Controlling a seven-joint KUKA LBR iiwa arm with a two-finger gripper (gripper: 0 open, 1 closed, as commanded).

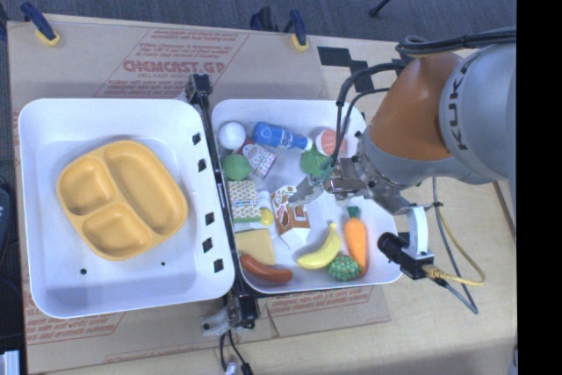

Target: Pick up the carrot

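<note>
Carrot (355,242) is sitting in the right bin (290,107), near its right wall, just beside the banana (321,249) and broccoli (344,268). Fingers (309,188) hover further left over the packets, slightly apart, holding nothing.

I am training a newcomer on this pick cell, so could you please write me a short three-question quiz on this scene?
1. True or false: the carrot lies in the right bin.
2. Which item touches the carrot's left side? A) sausage B) banana C) blue bottle
3. Fill in: the left bin holds a yellow divided ____.

Key: 1 true. 2 B, the banana; the sausage and blue bottle lie apart from it. 3 tray.
</note>
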